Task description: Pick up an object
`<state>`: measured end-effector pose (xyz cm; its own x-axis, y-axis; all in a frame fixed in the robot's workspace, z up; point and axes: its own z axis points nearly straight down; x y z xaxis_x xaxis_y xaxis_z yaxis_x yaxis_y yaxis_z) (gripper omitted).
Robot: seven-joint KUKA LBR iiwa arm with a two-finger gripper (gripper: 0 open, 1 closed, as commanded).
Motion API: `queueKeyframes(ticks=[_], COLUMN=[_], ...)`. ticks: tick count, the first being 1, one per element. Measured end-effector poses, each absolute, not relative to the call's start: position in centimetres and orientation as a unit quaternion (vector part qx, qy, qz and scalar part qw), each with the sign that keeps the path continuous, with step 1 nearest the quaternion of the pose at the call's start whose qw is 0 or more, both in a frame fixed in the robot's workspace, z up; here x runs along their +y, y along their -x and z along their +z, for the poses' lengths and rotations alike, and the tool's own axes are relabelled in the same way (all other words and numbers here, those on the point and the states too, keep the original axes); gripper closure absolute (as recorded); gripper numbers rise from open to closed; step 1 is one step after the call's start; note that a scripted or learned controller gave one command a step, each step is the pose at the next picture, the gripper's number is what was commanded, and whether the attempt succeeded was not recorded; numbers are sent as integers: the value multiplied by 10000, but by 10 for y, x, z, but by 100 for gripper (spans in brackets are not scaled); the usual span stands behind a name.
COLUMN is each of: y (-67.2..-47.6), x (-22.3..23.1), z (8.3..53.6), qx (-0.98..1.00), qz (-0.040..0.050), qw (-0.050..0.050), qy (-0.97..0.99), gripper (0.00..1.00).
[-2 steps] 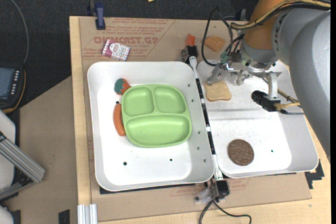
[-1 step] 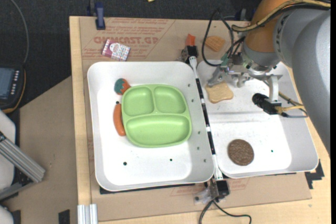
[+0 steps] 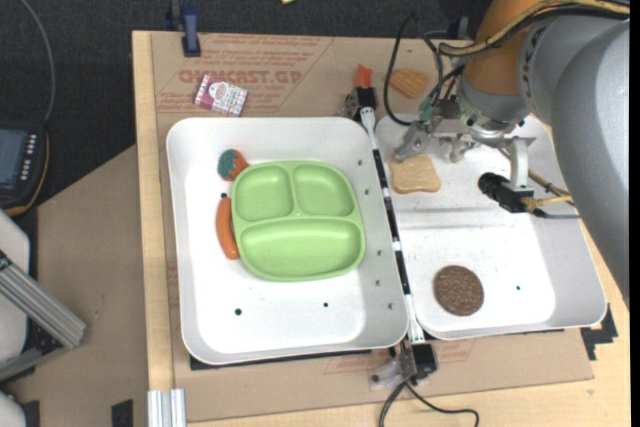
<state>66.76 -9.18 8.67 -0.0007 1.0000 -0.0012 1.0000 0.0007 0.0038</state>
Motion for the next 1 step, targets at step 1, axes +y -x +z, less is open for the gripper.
queueKeyframes(ticks=[1], y=[-668], x=[-122], z=[87], qx=[7066], qz=[14], qw=[26], qy=[-7076], gripper=[0])
